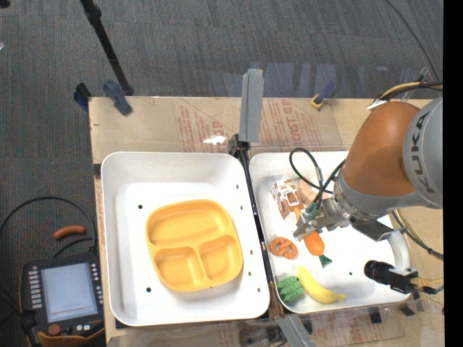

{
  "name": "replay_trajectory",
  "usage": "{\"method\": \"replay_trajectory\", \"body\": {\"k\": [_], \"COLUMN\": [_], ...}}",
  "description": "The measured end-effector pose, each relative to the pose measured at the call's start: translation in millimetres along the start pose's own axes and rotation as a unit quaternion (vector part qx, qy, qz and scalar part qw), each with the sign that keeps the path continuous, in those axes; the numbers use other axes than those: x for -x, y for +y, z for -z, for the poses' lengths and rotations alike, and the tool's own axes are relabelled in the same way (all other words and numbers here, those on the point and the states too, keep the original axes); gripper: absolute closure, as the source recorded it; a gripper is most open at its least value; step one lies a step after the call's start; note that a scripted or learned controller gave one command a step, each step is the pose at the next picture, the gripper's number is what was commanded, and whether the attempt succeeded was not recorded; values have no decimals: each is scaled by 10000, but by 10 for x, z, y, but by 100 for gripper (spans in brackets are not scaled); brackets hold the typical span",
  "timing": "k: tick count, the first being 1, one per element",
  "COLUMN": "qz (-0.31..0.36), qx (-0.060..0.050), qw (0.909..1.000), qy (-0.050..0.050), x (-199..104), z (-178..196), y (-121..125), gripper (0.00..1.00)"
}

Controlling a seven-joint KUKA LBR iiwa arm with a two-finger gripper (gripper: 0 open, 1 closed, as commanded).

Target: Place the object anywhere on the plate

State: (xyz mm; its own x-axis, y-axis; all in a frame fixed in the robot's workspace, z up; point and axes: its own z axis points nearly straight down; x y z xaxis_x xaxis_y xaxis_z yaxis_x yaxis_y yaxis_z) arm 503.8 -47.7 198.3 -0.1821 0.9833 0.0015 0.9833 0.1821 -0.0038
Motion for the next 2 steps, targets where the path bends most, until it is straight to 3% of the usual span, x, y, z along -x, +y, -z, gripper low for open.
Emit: {"method": "replay_trajectory", "body": {"k": [1,2], "qz": [-634,-675], "qx": [-23,-14], "qw": [9980,9977], "qy": [0,-11], "x": [-628,-1391], "z": [-139,-135], "y": [118,797], "gripper": [100,100]}}
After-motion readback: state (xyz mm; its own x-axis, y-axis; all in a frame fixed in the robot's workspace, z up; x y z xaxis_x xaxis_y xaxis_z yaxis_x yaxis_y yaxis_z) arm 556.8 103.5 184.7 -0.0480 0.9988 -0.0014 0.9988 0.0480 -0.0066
